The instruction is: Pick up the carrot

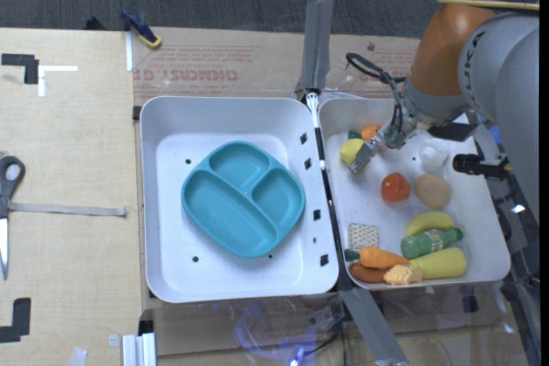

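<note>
The carrot (pixel 383 257), orange with a small green top at its left end, lies flat near the front of the right bin (pixel 483 203), among other toy foods. My gripper (pixel 367 154) hangs low over the back left part of that bin, well behind the carrot. It is right beside a yellow lemon (pixel 351 150) and a small orange piece (pixel 369 132). Nothing can be made out in its grasp.
Around the carrot lie a corn piece (pixel 401 273), a brown sausage (pixel 366 274), a waffle square (pixel 364 235), a green bottle (pixel 429 242) and a banana (pixel 429 222). A tomato (pixel 395 187) and an egg (pixel 433 191) sit mid-bin. The left bin (pixel 163 266) holds a blue divided plate (pixel 244 199).
</note>
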Robot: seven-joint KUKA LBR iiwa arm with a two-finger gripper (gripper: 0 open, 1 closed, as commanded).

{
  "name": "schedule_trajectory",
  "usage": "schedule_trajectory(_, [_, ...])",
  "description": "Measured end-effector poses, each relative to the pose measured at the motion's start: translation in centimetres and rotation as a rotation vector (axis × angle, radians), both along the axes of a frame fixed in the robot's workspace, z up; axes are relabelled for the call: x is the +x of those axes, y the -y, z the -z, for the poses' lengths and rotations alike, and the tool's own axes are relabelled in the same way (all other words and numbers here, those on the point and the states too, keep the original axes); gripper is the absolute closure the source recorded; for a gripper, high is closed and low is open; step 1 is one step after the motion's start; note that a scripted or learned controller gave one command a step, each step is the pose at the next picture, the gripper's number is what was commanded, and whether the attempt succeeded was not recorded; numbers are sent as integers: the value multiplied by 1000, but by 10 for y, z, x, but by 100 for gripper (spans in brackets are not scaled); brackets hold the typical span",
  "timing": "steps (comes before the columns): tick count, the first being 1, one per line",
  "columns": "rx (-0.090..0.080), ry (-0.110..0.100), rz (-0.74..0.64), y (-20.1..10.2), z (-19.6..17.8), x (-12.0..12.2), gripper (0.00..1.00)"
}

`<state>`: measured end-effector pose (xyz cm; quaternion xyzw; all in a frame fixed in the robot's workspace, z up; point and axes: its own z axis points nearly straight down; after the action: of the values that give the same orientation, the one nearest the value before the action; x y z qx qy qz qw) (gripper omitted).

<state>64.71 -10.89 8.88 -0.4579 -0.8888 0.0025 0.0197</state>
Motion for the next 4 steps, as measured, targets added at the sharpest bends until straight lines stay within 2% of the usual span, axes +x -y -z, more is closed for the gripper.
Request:
schedule_trajectory(1, [-14,10,186,55,0,6,0])
schedule_trajectory(2, [-23,38,416,96,-5,13,0])
schedule_trajectory(3, [-25,32,536,53,-3,12,0])
schedule_trajectory(4, [-35,-1,873,76,2,6,0])
